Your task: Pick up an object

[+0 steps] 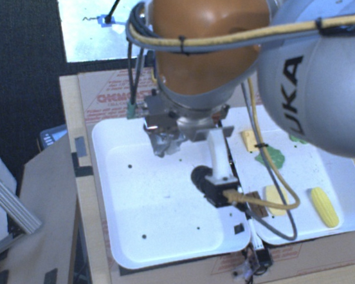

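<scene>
The gripper [163, 141] is pictured low over the left bin [140, 201]; its opening cannot be told, and nothing is seen held. A yellow corn cob [324, 206] lies in the right bin [308, 225], where the gripper is best centred before descent.

Two shallow white bins, left [146, 200] and right [343, 191], side by side on a printed cardboard sheet [104, 99] covering the bench [50, 207]. Aluminium profile [3, 200] slanting beyond the bench's left edge; bright panel [84, 27] past its far edge.
</scene>
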